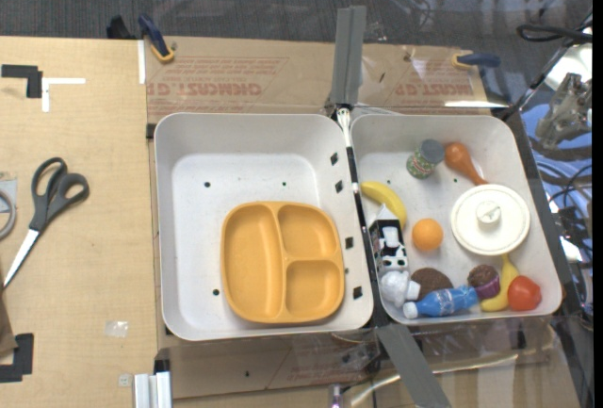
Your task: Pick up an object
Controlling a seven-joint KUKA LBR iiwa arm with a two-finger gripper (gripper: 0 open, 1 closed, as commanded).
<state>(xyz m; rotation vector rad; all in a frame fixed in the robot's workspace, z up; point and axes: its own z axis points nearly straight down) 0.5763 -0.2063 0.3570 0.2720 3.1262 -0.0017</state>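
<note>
Orange ball mid right bin, well apart from claw; claw state unclear

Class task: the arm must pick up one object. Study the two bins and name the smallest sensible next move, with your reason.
Probably bring the hand over the right bin, above the orange ball: the loose toys lie there, and the ball sits apart, with bare floor around it. The left bin holds a divided yellow tray.
</note>
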